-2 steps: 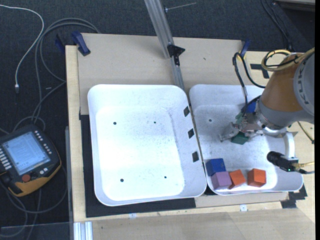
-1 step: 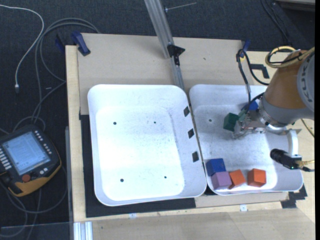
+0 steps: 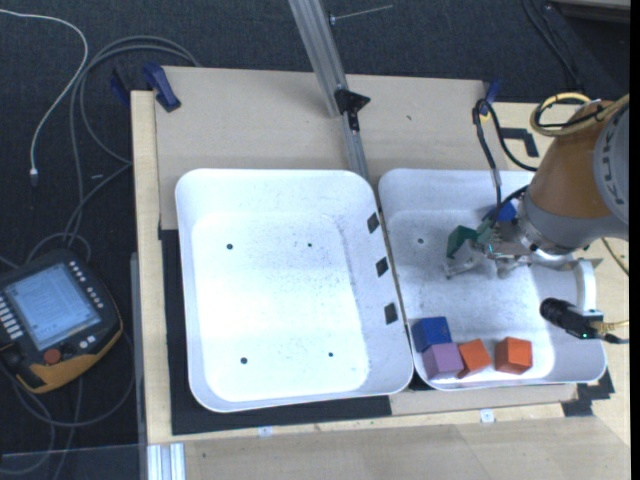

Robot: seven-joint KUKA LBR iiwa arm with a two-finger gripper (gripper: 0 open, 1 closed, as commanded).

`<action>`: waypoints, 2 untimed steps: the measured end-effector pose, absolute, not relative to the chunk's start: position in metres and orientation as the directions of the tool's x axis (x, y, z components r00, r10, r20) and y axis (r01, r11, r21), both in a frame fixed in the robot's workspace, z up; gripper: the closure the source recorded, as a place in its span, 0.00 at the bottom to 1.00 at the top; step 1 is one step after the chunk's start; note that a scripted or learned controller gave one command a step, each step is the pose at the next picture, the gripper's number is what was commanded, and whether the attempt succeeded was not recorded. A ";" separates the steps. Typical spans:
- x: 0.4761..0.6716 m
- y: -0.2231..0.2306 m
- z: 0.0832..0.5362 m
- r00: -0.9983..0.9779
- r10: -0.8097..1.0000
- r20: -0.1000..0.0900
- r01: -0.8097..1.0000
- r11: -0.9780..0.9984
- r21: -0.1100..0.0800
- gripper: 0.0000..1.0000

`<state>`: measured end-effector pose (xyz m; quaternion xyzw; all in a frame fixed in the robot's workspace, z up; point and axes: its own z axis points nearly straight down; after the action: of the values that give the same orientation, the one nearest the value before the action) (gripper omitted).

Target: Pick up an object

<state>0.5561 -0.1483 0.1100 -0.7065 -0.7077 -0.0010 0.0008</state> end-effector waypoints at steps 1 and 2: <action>0.617 -0.148 0.100 -0.004 1.000 -0.001 1.000 0.004 0.006 0.00; 0.615 -0.149 0.112 -0.003 1.000 -0.002 1.000 0.003 0.003 1.00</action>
<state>0.6148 -0.1491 0.1116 -0.7061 -0.7081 -0.0004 -0.0016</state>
